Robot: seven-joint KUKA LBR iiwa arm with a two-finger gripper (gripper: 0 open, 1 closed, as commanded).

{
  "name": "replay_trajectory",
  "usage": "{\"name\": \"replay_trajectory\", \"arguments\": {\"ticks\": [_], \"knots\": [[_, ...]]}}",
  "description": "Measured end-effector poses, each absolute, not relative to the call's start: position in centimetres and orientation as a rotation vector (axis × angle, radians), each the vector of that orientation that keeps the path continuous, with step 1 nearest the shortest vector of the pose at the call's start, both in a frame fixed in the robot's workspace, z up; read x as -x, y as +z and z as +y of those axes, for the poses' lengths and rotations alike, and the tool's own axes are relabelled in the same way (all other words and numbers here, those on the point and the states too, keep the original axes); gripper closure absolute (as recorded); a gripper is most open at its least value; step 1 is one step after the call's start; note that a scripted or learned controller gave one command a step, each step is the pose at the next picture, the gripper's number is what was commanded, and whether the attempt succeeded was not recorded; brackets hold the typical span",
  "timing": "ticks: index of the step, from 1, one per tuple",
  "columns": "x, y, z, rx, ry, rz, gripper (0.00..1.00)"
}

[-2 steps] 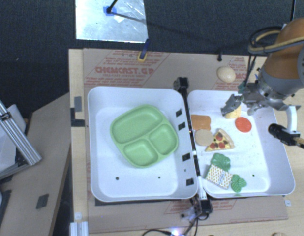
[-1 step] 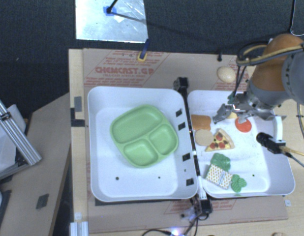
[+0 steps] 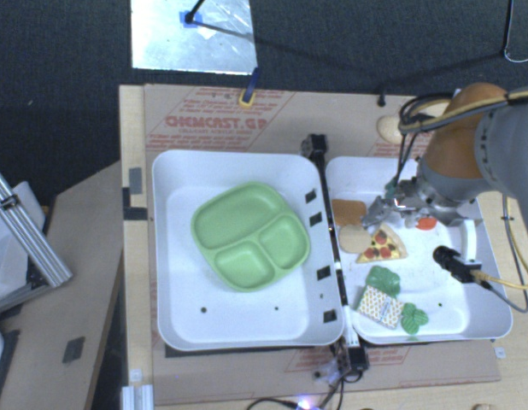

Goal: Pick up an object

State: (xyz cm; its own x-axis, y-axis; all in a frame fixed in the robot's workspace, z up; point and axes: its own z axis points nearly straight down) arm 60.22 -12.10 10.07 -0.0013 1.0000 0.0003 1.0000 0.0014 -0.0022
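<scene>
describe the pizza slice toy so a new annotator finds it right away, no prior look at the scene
Start at the right-hand shallow white bin, the one the grey arm reaches into. Near the middle of it, just below the gripper, lies a small yellow triangular pizza slice toy with red spots. The tan bread-like pieces beside it are plain and the green leafy toys below are green; it alone is a red-dotted wedge.

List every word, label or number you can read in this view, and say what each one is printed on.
"CHEMCAST" followed by letters that look like "GP": large red print on the brown protective sheet lying under the two white bins, behind the left bin.
Smaller red print on that sheet near its right rear corner: too blurred to read.
</scene>
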Motion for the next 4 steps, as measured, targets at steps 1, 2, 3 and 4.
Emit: {"name": "replay_trajectory", "arguments": {"ticks": [1, 2, 3, 4], "knots": [[-60.3, 8.4, -12.1, 2.22, 0.0, -2.224, 0.0], [-60.4, 9.6, -12.1, 2.223, -0.004, -2.226, 1.0], [-60.1, 15.8, -12.7, 2.226, -0.005, -2.225, 1.0], [-60.8, 21.7, -13.6, 2.223, -0.007, -2.231, 1.0]]}}
